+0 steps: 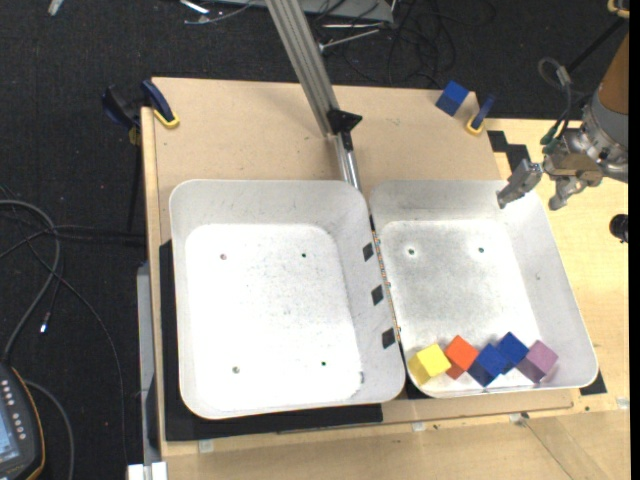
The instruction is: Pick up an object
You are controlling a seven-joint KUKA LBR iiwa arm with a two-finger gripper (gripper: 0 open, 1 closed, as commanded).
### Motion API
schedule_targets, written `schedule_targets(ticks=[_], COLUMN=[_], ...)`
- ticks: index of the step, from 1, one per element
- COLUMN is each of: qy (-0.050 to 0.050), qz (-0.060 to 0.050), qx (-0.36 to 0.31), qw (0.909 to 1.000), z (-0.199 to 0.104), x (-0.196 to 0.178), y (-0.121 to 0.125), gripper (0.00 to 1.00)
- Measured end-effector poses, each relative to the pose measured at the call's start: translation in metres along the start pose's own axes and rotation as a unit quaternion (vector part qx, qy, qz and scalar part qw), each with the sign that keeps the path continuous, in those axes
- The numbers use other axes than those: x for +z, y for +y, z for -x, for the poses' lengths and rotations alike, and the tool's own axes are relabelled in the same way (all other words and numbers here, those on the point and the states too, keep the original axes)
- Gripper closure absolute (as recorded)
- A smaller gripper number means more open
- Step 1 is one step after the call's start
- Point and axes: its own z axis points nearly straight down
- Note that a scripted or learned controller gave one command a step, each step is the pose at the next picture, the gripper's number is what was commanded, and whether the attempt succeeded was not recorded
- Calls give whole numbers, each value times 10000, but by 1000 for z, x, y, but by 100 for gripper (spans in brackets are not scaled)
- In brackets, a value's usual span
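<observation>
Here, gripper [538,185] spread wide with nothing between its fingers, over right bin's [560,268] upper right rim, blocks [485,358] well apart

The tan wooden tabletop [260,138] bears two shallow white plastic bins, left [190,268] and right [530,258], and a small blue cube [453,96] near its far right corner.

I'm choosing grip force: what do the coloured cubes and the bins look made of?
The four cubes, yellow cube, orange cube, blue cube and purple cube, look like painted wood or matte foam: flat colour, crisp edges, no glare. The right bin and left bin look like thin moulded white plastic, scuffed and speckled grey.
</observation>
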Motion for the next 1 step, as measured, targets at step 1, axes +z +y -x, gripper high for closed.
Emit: schedule_targets(ticks=[1], qy=[30], qz=[-37], qx=[-19], qw=[10000], z=[-76], x=[90], y=[-3], gripper=[0])
